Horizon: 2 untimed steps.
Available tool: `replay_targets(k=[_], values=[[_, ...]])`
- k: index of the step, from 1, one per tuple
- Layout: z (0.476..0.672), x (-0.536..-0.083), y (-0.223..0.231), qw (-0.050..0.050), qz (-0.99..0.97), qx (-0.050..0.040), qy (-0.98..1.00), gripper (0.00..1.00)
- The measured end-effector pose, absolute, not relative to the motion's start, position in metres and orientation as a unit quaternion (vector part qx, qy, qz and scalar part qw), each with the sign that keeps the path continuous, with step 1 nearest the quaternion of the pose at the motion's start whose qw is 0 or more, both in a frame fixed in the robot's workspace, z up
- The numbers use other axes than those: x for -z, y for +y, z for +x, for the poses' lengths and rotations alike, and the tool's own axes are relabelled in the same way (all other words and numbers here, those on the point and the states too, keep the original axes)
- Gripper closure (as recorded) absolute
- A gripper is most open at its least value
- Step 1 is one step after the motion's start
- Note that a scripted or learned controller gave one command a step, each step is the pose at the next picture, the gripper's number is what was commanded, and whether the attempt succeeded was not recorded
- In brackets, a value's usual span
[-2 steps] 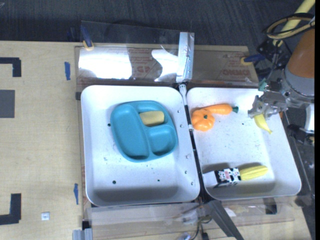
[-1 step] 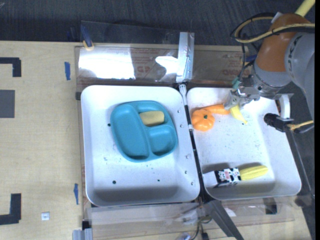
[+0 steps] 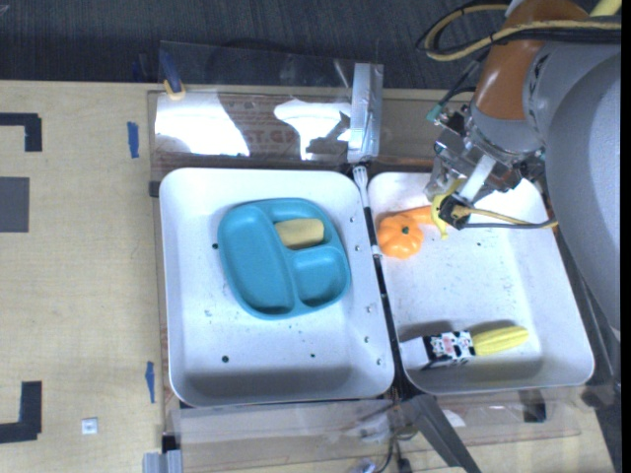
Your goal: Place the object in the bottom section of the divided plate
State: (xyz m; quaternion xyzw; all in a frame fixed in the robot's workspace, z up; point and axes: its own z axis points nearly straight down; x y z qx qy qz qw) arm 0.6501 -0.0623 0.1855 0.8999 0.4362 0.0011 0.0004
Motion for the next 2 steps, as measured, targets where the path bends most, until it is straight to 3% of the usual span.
replay_targets(k=[2], values=[[0.6570,-0.1997,-0.0553,0.001,0.884,-0.0001,0.467,1.00]])
